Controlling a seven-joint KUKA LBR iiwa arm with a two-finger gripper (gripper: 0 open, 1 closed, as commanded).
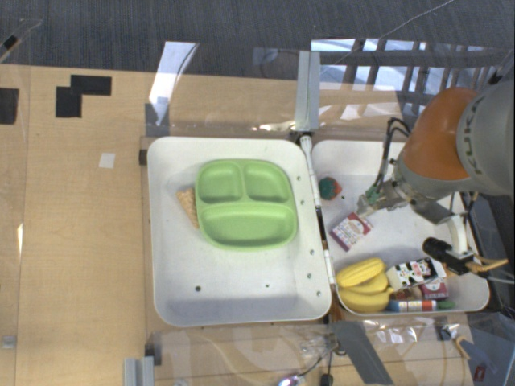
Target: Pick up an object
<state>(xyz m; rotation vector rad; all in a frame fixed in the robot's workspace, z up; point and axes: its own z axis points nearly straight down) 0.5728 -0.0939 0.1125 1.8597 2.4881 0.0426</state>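
Your end effector (372,203) hangs low in the right bin (386,153); you cannot tell how it is set. Just below-left of it lies a small red-and-white packet (351,231), apparently touching. Left sits a green-red ball (328,187); further below, bananas (364,283); far left, the green tray (244,203)

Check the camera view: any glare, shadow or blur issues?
Camera view: glare streaks on the clear panels behind the bins; soft shadow across the left bin front floor; arm looks slightly soft; green tray and bananas evenly lit and sharp.
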